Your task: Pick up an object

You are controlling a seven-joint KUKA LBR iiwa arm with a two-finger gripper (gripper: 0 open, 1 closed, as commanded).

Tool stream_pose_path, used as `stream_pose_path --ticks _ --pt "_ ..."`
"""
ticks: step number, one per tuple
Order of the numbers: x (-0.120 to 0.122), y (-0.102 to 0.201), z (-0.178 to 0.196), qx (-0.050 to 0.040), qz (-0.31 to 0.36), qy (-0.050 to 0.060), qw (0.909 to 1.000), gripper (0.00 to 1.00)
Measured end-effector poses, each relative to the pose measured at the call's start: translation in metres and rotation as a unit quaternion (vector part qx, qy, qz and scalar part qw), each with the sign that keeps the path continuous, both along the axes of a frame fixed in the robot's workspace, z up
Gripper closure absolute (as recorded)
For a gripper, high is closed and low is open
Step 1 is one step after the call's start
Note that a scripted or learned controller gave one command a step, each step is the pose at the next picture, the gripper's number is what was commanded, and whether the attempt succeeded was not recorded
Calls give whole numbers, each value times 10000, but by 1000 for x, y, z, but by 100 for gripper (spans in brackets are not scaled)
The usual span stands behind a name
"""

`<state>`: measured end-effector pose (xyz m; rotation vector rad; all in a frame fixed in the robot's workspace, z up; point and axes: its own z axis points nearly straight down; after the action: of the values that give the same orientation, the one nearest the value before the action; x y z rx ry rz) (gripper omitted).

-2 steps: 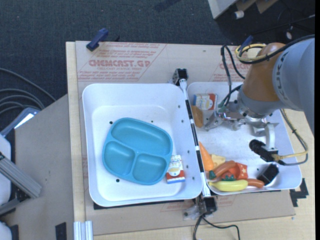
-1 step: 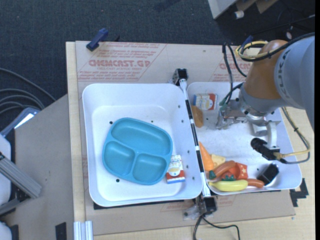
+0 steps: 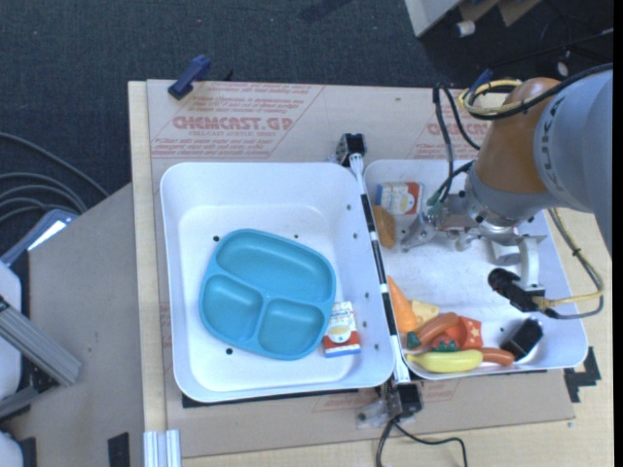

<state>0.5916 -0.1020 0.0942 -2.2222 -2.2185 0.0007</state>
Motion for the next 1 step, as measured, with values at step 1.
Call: stream_pose_path --ticks 1 --pt "65 1 -10 -6 10 12 10000 0"
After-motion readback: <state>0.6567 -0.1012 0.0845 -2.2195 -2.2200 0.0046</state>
